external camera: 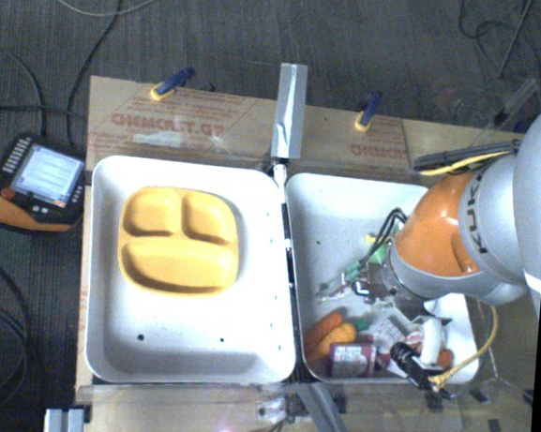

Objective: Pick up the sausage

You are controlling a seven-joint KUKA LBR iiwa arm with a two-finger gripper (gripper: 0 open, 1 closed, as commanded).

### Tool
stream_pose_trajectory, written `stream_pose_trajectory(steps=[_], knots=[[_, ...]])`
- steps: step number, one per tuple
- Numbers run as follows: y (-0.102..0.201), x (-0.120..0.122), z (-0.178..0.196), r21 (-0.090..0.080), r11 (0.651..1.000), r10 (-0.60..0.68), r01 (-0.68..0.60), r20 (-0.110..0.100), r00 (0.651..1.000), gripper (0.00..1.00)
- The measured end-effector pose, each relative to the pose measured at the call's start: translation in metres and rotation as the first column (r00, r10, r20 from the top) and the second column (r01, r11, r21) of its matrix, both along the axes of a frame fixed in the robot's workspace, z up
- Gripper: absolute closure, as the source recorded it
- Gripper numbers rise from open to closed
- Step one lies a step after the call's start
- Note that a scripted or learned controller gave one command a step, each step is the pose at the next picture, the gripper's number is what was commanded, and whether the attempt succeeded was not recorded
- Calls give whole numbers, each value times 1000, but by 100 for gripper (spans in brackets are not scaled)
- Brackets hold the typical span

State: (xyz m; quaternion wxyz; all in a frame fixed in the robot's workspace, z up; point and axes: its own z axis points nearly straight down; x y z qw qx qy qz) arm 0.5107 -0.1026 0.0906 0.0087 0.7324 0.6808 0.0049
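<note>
— Two bins on the bench (pixel 111 102). What's in the left bin (pixel 91 336)?

— One yellow tray (pixel 181 240) with three compartments, lying flat toward the bin's far side. Nothing sits in its compartments.

— And the right bin (pixel 312 223)?

— A clutter along its near edge. The sausage (pixel 323 324), orange-red, lies at the near left corner, tilted, with a rounder orange piece (pixel 341 335) touching it on the right. Just beside those is a dark maroon packet (pixel 352 359) against the near wall. Farther right, a small red and white item (pixel 433 345), partly under the arm.

— Where's the arm?

— It covers the right half of that bin. The gripper (pixel 363 282) hangs over the bin's middle, apart from the sausage, on its far side. Its fingers are hidden in cables and metal, so whether they are apart or together I cannot tell. Nothing shows between them.

— Any writing?

— Red print on the bench's far edge, left and right of the metal post (pixel 290 109), too faint to read surely. Black letters on the orange band (pixel 442 240) look like "KU". A pendant (pixel 36 185) with a lit screen lies left of the bench, its text too small.
</note>
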Motion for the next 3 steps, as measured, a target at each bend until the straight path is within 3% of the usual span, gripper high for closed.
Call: stream_pose_trajectory(steps=[1, 2, 3], knots=[[0, 0, 9, 2, 1000, 0, 0, -2, 1000, 100], [0, 0, 9, 2, 1000, 0, 0, -2, 1000, 0], [2, -11, 0, 0, 1000, 3, -3, 0, 1000, 0]])
